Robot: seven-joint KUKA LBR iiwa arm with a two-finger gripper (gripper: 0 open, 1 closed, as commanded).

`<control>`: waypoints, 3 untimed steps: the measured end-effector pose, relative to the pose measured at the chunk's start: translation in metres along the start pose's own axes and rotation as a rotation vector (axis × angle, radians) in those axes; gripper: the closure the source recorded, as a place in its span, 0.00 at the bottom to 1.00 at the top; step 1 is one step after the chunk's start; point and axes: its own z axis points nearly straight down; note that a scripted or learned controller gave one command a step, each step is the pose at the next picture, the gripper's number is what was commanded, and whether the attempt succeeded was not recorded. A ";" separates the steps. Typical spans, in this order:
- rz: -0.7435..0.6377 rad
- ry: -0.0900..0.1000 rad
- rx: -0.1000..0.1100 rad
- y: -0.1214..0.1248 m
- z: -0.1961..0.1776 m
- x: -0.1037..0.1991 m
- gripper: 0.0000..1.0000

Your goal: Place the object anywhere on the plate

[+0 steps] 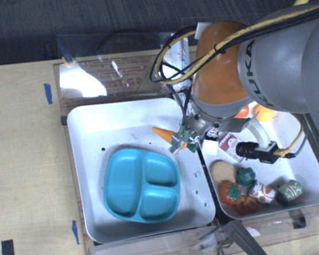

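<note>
The carrot (163, 133) sits in the left bin (85, 133), up near its top right corner, just above and right of the blue plate (140, 184) and not on it. Its long axis runs roughly left-right with a slight downward tilt; the pointed tip faces left, and the fat end goes right toward the fingers (180, 143). That end disappears right where the gripper (185, 139) comes down, so the carrot looks like it's touching or under the fingertips, but I honestly can't tell whether they're clenched on it or just resting beside it.

The arm (267, 64) comes in from the right, over the divider between bins. The right bin (310, 160) holds a pile of toy food along its lower edge, including a tomato-looking thing (235, 192) and a green one (245, 176).
</note>
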 end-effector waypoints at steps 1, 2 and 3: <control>0.010 0.003 0.009 0.034 0.053 0.063 1.00; 0.013 0.001 0.006 0.034 0.051 0.061 0.00; 0.230 0.001 0.006 0.004 0.030 0.037 0.00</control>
